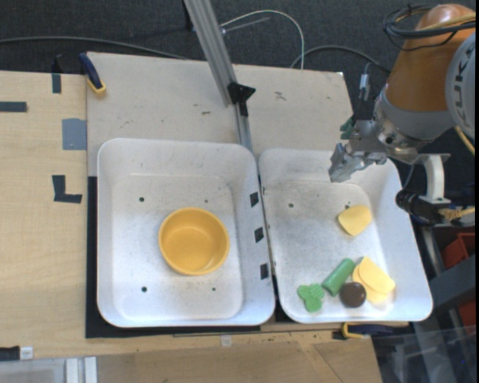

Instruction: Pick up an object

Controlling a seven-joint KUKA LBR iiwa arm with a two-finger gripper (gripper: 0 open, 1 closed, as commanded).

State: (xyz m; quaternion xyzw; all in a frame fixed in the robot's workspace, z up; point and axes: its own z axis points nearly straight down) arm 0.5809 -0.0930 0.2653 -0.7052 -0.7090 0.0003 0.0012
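My gripper [345,166] hangs over the far right part of the right bin [303,174], above the bin floor and apart from every object. Nothing shows between its fingers. A pale yellow chunk [354,220] lies a little in front of it. Near the bin's front right corner sit a green cylinder [338,277], a green leafy piece [310,296], a dark brown ball [352,294] and a yellow piece [375,279], packed close together. A yellow-orange bowl [194,241] stands upright in the middle of the left bin [120,182].
A slanted metal pole [215,42] crosses the bench behind the bins and ends near the divider between them. Cables run along the back. A small blue and yellow tool [92,73] lies at the bench's far left corner.
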